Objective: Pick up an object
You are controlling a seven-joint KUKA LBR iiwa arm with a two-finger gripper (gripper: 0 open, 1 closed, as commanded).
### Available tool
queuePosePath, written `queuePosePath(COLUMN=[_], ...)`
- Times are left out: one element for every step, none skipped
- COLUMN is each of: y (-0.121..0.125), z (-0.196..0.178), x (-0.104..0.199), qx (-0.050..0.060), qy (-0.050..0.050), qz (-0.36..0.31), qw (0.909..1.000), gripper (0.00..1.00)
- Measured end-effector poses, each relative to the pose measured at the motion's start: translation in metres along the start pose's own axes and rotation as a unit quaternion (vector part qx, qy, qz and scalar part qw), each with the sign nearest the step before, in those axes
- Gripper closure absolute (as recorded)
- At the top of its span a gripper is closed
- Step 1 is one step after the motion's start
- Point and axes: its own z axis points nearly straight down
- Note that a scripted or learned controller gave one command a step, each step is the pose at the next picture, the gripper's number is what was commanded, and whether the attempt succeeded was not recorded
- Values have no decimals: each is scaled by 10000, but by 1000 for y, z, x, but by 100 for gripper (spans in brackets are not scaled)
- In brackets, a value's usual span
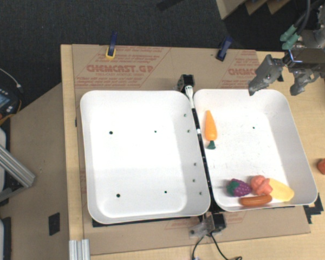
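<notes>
Currently the end effector (279,80) hangs over the far right corner of the right bin (260,145), fingers spread, nothing between them. No object secured; the pick is judged not yet begun.

Candidates, all in right bin:
- Carrot (210,125): lies alone near bin's left wall, pointing roughly along it, green top toward the near side. Clear white floor on its right.
- Cluster at near right corner: grapes (238,188), sausage (255,200), a pink-orange piece (261,184), a yellow piece (280,191). Items touch or overlap.

Left bin (135,156) holds nothing to pick. One orange item (323,166) sits on the counter (76,118) outside the bins, at right.

Recommendation: carrot is the likelier clean pick, being isolated. Approach from above, fingers set across its narrow width, centred at mid-body, w/ care re. the adjacent wall, which may block one finger. Cluster risks a multi-item or glancing grip.

Relative position: carrot lies well apart from end effector, to its left and nearer the camera; cluster is farther still, toward the near edge.
</notes>
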Motion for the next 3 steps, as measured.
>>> queuePosePath(y=[1,1,4], z=[-26,-36,0], x=[62,60,14], qx=[43,32,99], qy=[-2,-6,-14], qz=[21,37,67], qw=[10000,10000,9999], gripper=[0,100,100])
